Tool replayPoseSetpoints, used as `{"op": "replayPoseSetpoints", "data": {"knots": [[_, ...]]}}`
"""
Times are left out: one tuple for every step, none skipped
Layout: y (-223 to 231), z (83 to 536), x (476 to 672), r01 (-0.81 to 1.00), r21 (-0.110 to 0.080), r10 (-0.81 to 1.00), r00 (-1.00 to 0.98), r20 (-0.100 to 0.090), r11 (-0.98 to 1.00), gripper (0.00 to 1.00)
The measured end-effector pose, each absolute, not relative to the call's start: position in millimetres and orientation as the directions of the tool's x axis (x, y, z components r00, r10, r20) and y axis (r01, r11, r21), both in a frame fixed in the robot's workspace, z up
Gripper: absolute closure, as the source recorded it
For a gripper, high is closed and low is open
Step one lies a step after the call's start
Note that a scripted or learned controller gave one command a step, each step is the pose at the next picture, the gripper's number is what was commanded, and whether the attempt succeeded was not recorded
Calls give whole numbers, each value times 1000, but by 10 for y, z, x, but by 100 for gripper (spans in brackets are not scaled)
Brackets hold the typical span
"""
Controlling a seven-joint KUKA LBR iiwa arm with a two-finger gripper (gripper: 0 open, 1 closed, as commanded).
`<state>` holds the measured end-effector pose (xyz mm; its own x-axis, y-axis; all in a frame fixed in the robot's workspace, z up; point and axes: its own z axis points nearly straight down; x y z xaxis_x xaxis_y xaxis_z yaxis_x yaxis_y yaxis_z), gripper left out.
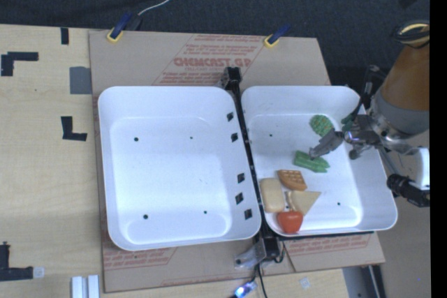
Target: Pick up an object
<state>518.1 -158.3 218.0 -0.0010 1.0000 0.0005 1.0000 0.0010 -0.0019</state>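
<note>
Arm: the grey arm with the orange band is reaching in from the right, over the right bin point(349, 216).
Pincer: the pincer point(328, 144) is pointing down at the green toys. I cannot tell how wide it is opening. I am not seeing anything held in it.
Things to pick: all the toys are sitting in the right bin. A round green toy point(321, 125) is lying near the top. A flat green toy point(311, 162) is lying just under the pincer tip. A waffle point(292, 179), a pale block point(272, 195), a cream wedge point(304, 201) and a red toy point(290, 221) are crowding together near the front edge.
Left bin: the left bin point(115, 171) is sitting just beside the right one.
How far along: nothing is looking lifted yet. I am guessing the arm is getting ready to grab a green toy. The grab and the lift are both waiting to be done.
Writing: the brown cardboard point(202, 59) under the bins, lying on the counter point(42, 150), is showing red letters. They are looking like "CHEMCAST", but they are too blurry to be sure.
</note>
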Motion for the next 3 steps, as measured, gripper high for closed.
{"op": "replayPoseSetpoints", "data": {"knots": [[-1339,913,4858,1000,11,1000,9,-7,-9,0],[-446,2106,4866,1000,10,1000,-11,4,11,0],[283,1826,5683,1000,2,1000,-10,1,10,0]]}}
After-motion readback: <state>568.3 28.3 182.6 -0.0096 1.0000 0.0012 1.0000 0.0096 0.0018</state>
